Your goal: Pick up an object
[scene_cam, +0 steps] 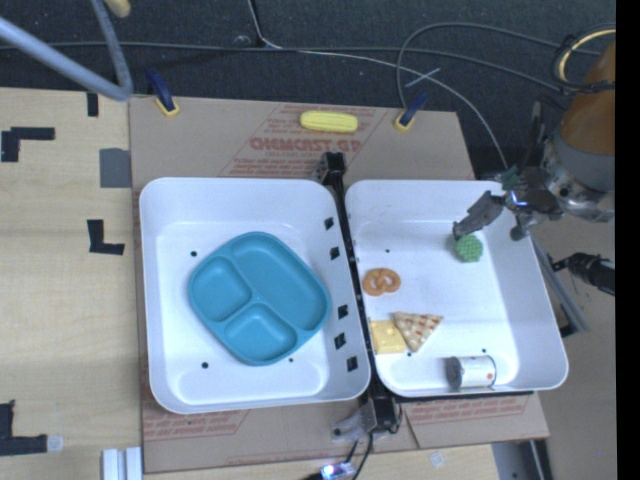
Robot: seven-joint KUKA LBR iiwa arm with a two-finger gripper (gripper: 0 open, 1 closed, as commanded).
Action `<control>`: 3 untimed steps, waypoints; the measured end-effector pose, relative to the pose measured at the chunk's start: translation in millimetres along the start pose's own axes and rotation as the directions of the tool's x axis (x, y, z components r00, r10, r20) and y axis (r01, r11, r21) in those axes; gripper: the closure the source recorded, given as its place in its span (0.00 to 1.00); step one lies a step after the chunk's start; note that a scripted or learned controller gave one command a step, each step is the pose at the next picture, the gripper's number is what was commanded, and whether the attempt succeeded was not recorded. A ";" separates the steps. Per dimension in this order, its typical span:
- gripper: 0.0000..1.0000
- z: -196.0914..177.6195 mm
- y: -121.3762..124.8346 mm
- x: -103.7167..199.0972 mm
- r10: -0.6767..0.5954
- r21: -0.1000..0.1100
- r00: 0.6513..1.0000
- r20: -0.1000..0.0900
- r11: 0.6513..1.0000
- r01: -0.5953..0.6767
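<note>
One small green broccoli floret [469, 249] lies in the right bin [520, 298]; it looks light, knobbly and soft, best pinched across its crown. The end effector [492, 218] hangs spread open above it, empty.

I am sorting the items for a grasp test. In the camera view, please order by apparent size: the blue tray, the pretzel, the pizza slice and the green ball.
1. Blue tray, clearly largest.
2. Pizza slice.
3. Pretzel.
4. Green ball.
The pretzel and ball look nearly alike, so their order is unsure.
</note>
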State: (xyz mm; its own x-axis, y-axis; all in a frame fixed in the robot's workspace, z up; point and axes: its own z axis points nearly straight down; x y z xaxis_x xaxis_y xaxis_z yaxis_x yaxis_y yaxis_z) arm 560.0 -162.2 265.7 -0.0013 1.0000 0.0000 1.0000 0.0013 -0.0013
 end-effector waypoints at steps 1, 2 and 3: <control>0.00 43.4 1.6 -1.6 0.001 0.003 1.000 0.001 1.000 -0.001; 0.00 87.9 1.7 -6.7 0.001 0.003 1.000 0.001 1.000 -0.001; 0.00 136.3 -4.4 1.5 0.000 0.004 1.000 0.000 1.000 0.000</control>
State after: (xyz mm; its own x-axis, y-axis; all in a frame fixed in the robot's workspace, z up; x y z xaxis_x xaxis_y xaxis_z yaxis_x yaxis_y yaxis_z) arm 555.4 -160.8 129.4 -0.0013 1.0000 0.0003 1.0000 0.0013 -0.0053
